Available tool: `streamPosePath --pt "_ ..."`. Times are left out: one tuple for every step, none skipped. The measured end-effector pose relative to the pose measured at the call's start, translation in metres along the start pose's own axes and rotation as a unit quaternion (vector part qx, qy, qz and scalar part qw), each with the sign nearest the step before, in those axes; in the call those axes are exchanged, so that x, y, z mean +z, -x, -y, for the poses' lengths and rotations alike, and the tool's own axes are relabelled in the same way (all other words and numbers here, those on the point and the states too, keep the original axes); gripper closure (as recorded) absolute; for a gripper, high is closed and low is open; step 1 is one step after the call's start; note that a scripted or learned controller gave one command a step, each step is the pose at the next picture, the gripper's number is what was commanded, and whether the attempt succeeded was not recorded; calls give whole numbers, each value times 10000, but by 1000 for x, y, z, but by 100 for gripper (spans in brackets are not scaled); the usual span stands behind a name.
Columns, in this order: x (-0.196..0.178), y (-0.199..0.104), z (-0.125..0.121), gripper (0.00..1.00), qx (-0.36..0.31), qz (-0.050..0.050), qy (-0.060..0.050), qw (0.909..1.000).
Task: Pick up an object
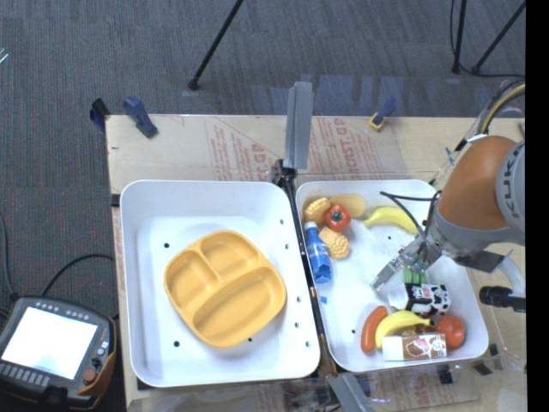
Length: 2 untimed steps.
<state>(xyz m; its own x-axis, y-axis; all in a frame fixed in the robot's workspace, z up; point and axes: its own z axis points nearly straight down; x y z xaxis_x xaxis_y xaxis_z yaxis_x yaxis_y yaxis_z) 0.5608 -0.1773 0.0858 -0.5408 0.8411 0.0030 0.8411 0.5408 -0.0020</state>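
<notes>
My gripper (401, 273) hangs low over the right bin (360, 273), right of its middle, and its two fingers stand open with nothing between them. Just below and to the right of it lies a black-and-white carton (427, 299). A yellow banana (390, 219) lies above the gripper near the bin's back. At the front right are a second banana (400, 322), a red sausage (371, 329), a red fruit (451, 330) and a small brown-and-white carton (415, 347). At the bin's left side sit a blue bottle (317, 254), a tomato (336, 218) and some yellow-orange toy foods (319, 208).
The left bin (146, 230) holds a yellow divided plate (225, 287). A grey post (298, 127) stands behind the wall between the bins. The arm's orange band (480, 183) reaches in from the right. A teach pendant (51, 346) lies off the bench at the lower left.
</notes>
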Motion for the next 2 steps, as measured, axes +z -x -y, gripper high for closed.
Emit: streamPosePath --pt "1 -83 49 0 109 -14 -7 9999" --pt "-7 -82 50 100 127 -24 -8 9999"
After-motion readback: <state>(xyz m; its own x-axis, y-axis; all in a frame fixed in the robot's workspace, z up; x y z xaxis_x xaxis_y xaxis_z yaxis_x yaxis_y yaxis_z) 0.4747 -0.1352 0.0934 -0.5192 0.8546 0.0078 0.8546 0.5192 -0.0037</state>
